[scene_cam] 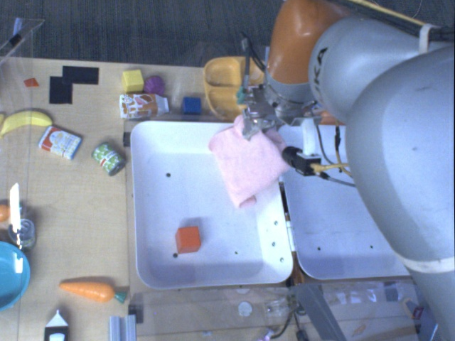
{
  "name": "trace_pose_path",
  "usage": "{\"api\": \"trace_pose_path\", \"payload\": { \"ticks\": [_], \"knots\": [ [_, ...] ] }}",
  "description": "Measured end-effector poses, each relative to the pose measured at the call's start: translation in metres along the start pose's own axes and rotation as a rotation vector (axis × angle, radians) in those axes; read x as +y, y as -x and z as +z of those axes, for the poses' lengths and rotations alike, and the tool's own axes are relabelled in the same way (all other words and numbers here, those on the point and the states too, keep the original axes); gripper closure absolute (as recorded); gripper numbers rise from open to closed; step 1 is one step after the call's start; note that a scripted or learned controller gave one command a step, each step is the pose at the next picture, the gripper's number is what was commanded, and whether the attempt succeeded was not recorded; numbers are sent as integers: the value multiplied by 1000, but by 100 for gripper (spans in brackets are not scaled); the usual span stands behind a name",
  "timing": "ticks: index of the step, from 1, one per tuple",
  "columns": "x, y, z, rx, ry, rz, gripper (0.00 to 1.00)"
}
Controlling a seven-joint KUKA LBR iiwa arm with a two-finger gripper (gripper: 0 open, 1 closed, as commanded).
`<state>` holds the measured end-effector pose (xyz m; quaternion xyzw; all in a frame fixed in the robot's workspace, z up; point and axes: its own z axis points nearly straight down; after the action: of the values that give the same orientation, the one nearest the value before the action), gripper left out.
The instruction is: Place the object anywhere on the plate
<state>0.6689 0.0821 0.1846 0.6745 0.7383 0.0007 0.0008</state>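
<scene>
Grey KUKA arm with orange band reaches in over the left shallow white bin (pixel 153 261) — its two-finger gripper (pixel 250 128) sits at that bin's upper right corner, fingers pinching the top edge of a soft pink folded cloth (pixel 245 163). The cloth hangs down from the fingers, draping over the left bin's right rim toward the right shallow white bin (pixel 334 261). A small orange-red cube (pixel 188 239) lies on the left bin's floor, lower left of the cloth, well apart from it. A yellow plastic bowl (pixel 222 84) sits just above the left bin's top rim, behind the gripper. Left of the bin, on the wooden bench: a yellow banana (pixel 25 121), an orange carrot (pixel 89 289), and a blue plate (pixel 13 275) at the frame edge — far from the cloth.
</scene>
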Motion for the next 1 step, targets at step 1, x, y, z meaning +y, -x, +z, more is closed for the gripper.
{"api": "trace_pose_path", "payload": {
  "ticks": [1],
  "knots": [
    [-47, -95, -63, 3, 5, 134, 100]
  ]
}}
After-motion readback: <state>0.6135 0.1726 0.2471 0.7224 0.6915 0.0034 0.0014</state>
